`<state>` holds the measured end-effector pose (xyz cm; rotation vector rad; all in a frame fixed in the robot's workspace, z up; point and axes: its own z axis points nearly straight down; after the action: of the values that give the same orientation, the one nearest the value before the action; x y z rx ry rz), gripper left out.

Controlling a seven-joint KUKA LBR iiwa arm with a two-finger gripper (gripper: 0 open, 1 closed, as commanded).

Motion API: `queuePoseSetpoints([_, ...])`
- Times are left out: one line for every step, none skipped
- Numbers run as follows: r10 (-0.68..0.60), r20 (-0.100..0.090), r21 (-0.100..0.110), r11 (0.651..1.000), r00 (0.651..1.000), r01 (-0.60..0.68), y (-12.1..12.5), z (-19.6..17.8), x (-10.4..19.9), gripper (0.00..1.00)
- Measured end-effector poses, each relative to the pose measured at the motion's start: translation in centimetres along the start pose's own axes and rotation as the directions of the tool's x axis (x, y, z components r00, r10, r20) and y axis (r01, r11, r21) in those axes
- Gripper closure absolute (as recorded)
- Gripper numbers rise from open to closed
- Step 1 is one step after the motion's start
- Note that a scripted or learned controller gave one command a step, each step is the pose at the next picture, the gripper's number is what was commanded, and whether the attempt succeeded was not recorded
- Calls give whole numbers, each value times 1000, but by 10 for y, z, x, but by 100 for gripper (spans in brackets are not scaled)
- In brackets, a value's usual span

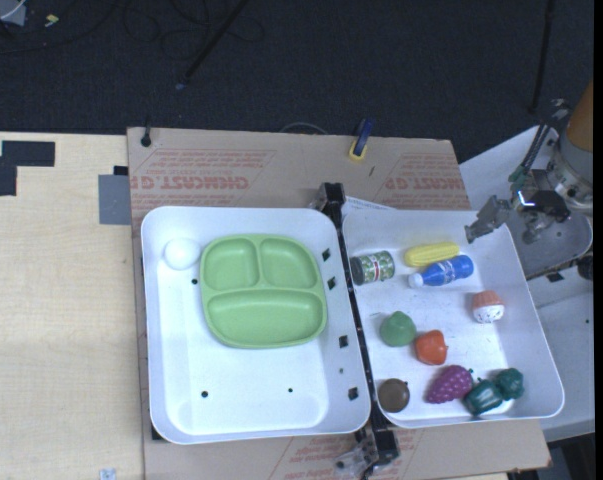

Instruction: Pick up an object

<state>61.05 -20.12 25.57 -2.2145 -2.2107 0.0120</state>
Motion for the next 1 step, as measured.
queuePoseSetpoints([-2, 3, -13, 1000, 1000, 2, 2, -8, 0, 0])
